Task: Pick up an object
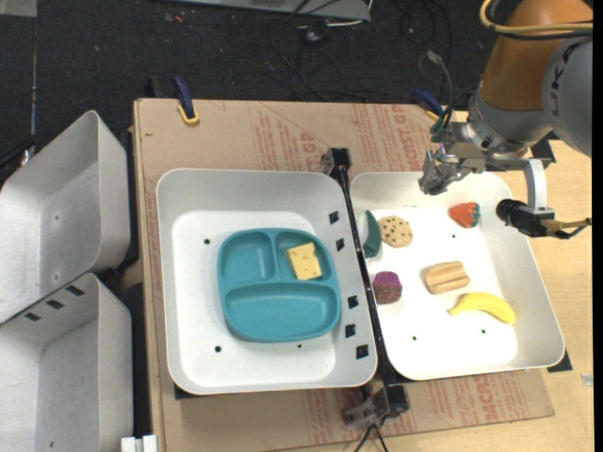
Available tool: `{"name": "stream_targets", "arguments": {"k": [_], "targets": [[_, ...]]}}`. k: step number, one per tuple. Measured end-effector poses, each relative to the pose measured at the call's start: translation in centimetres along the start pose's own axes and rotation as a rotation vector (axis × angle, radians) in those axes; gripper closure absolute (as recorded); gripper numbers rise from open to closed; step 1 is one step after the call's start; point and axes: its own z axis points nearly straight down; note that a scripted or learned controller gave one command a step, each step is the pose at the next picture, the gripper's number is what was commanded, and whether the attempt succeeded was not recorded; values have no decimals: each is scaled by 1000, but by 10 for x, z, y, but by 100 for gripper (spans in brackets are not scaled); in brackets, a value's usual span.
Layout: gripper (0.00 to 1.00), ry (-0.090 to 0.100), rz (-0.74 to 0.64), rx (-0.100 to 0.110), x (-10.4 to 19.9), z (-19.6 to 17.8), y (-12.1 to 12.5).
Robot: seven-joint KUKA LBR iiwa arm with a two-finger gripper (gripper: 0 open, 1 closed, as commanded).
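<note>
Bins sit side by side on the bench, and the near end of the right bin (pixel 528 347) carries the closest candidates: a banana (pixel 482 307) lying flat, then a tan bread roll (pixel 445 277) just behind it and a purple piece (pixel 387 287) by the divider. Farther back lie a speckled cookie (pixel 396 232), a dark green item (pixel 371 234) against the left wall, and a red strawberry-like piece (pixel 464 215). Across the divider, the left bin (pixel 179 252) holds a teal divided tray (pixel 278 285) with a yellow cheese wedge (pixel 304 262) in its upper right compartment.

At the far edge of the right bin hangs the gripper (pixel 436 179), above the rim and apart from every object; nothing sits between its parts, so the pick is not yet made. To do it well, I would choose an item with free space on both sides, such as the cookie or the strawberry piece nearest the tool, centre over it and descend straight, keeping clear of the bin wall.

Whether the gripper is spread or pressed together I cannot tell: it is small, dark and blurred against the cardboard. The green item is partly hidden by the divider, and its shape stays unclear.
</note>
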Motion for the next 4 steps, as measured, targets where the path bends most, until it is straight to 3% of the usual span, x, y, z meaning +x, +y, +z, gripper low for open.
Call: {"name": "stream_targets", "arguments": {"k": [3,4], "targets": [[100,2,-5,6,146,16,-62],[100,3,-7,4,197,-1,-89]]}}
